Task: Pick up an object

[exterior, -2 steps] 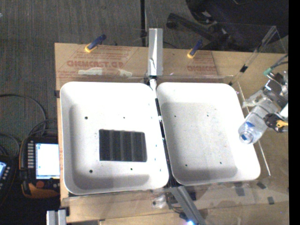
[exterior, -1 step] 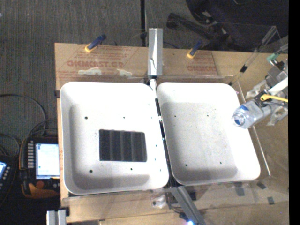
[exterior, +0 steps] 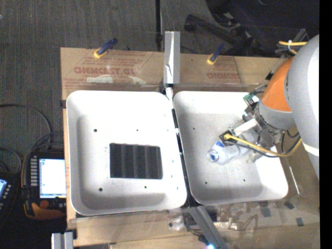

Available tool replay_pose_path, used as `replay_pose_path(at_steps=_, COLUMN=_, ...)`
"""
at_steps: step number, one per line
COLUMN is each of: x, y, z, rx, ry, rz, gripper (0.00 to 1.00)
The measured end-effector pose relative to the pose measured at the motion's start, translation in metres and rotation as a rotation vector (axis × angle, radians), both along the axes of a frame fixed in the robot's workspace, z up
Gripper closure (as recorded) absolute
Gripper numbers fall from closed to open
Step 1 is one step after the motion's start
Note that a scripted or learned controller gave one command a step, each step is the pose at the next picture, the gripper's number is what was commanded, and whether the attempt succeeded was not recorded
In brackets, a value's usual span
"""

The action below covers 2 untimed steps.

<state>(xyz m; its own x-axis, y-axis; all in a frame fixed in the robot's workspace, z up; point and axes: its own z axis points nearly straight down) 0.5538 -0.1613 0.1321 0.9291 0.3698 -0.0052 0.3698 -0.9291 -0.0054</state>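
We see the bench (exterior: 78,74), brown board with red lettering, carrying everything else. Left white bin (exterior: 83,113) sits on it, touching the right white bin (exterior: 207,188) along a shared middle edge. All places below are given relative to the right bin.

Grey arm (exterior: 311,92) enters over the right bin's right rim, orange band (exterior: 277,95) just above the wrist, angled down into the bin. Yellow cable (exterior: 259,148) loops from the wrist across the bin's right half.

Dark ribbed rectangle (exterior: 136,161) lies flat in the left bin's floor, well left of the right bin, apart from the shared edge.

Grey upright post (exterior: 171,58) stands just beyond the right bin's top-left corner. Two blue-and-yellow clamps (exterior: 105,47) grip the bench's far edge, one above the left bin, one above the right bin.

Gripper (exterior: 231,139) is low inside the right bin, near its centre, right of middle. Whether it is wide, narrow or gripping, we cannot tell; the view is too cluttered there.

Clear plastic bottle (exterior: 222,153) lies on its side on the right bin's floor, about centre, just beside and below the gripper tip. We cannot tell if they touch.
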Motion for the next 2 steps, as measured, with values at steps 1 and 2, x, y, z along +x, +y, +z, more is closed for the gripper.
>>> replay_pose_path(at_steps=1, x=-0.005, y=0.062, z=0.124, rx=-0.004, ry=-0.003, rz=-0.113, gripper=0.00)
replay_pose_path(at_steps=2, x=0.056, y=0.114, z=0.169, rx=-0.003, ry=-0.002, rz=-0.177, gripper=0.00)
